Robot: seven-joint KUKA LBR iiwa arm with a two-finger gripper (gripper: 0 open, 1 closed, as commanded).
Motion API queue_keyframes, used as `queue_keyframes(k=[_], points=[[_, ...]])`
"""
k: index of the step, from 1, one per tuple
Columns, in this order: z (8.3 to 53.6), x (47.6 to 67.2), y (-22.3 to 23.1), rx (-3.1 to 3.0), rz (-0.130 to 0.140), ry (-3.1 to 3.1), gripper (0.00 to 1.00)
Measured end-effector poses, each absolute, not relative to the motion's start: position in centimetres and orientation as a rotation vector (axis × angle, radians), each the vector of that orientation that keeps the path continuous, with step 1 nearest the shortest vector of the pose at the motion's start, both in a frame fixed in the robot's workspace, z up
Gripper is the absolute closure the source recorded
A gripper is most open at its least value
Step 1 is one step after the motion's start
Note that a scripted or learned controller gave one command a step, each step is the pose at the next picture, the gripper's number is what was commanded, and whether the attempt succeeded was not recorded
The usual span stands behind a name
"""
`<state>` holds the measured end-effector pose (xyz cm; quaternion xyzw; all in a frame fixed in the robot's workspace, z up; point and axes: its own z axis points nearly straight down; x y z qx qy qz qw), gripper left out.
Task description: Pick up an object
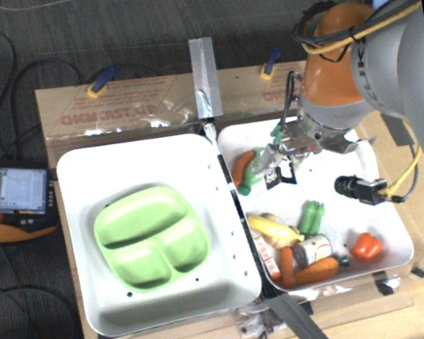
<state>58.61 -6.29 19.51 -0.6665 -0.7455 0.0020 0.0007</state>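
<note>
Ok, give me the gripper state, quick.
Gripper: over the right bin, low by the hot dog; open or closed cannot be told.

**Greens on the left, reds and oranges on the right**

The left bin (pixel 94 305) is showing plain white, and a pale green divided tray (pixel 151 235) is glowing inside it. The right bin (pixel 395 251) is showing white too, carrying the mixed colours: a red-orange sausage (pixel 244 164) at the far left, a yellow banana (pixel 273 229) lying mid-bin, a dark green pepper (pixel 311 217) just right of it. Along the near side, an orange carrot (pixel 317 271) is sitting beside a red tomato (pixel 367 246) with a green stalk. The arm (pixel 386 55) is reading grey, its band (pixel 335 63) bright orange. The bench (pixel 66 116) is showing brown card with red lettering, blue-and-yellow clamps (pixel 101 81) at the far edge.
</note>
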Motion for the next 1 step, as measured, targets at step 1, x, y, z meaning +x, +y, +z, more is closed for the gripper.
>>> queue_keyframes(k=[1], points=[[18.26,56.12,-5.44,-2.580,0.009,-1.789,1.00]])
